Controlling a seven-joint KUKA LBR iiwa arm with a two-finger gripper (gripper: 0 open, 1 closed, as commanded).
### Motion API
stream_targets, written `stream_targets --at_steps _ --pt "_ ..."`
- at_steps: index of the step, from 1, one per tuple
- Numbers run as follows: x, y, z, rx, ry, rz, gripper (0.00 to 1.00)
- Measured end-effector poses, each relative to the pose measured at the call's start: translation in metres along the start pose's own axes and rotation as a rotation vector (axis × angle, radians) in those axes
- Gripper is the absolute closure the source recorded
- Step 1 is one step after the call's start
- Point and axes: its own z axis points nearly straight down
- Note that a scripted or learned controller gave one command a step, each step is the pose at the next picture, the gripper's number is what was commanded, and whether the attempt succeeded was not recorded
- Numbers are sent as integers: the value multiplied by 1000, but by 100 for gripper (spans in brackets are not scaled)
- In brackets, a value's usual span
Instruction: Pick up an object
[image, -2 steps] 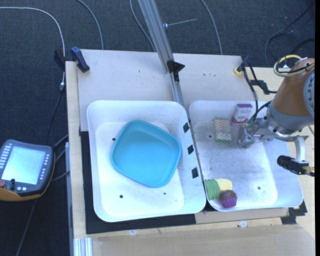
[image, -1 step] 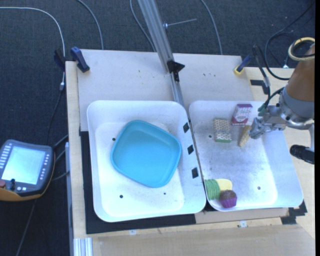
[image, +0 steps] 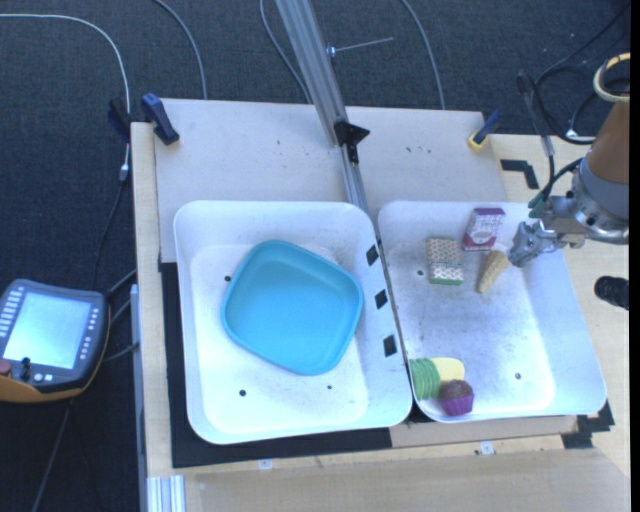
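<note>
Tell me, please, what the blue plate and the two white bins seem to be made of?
Blue plate: probably moulded plastic, judging by its even colour and soft sheen. White bins: likely thin formed plastic with a matte finish and rounded rims; the right one is speckled with dirt.

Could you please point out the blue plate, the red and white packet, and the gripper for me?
blue plate (image: 292, 305): camera view, on its flat centre.
red and white packet (image: 484, 228): camera view, on its front face.
gripper (image: 524, 250): camera view, at its fingertips.
</note>
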Motion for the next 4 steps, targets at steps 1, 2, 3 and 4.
stream_targets --at_steps 1,2,3,4 --pt "57 -1 -14 2 2 -5 100" --pt "111 -9 -7 4 2 -4 100" --pt "168 -26 -9 4 3 -5 100" --pt "227 -27 -12 4 2 -5 100"
